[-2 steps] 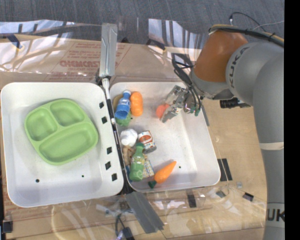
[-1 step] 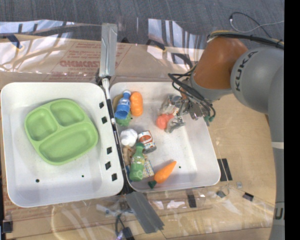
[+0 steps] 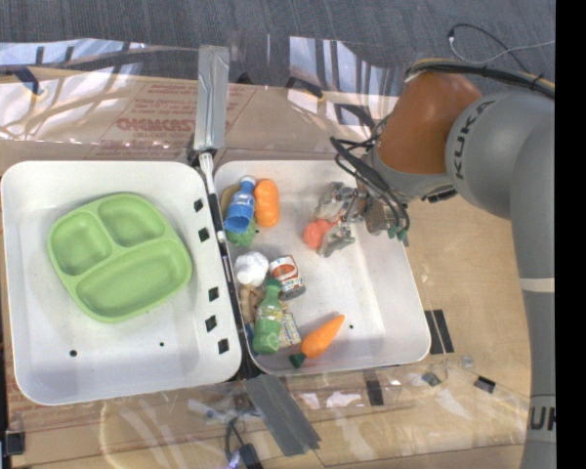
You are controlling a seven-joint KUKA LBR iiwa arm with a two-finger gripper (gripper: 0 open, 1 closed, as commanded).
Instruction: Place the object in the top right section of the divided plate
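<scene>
Arm: grey arm (image 3: 508, 154) with an orange band reaches in from the right over the right bin (image 3: 391, 301).
Tool: the tool (image 3: 340, 225) hangs low in the upper middle of the right bin; its metal fingers are tangled visually with cables, so I cannot tell how far apart they stand.
Task object: a small red-orange piece (image 3: 316, 234) lies on the bin floor right at the tool's tip, touching or nearly touching it; whether it is gripped I cannot tell.
Plate: green divided plate (image 3: 119, 255) sits in the left bin (image 3: 39, 360), tilted, two small sections toward the top, one long section below.
Neighbours in the right bin: blue bottle (image 3: 240, 209) and an orange fruit shape (image 3: 266, 203) side by side at the upper left; white ball (image 3: 251, 267) and a small can (image 3: 287, 276) at mid-left; green packet (image 3: 272, 322) below them; toy carrot (image 3: 320, 337) near the bottom edge.
In the way: the raised rims where the two bins meet lie between the piece and the plate.
Surface: brown cardboard-covered worktop (image 3: 469, 291) with clear plastic sheeting and grey tape strips.
Room: dark grey carpet (image 3: 127, 3) beyond the top edge.
</scene>
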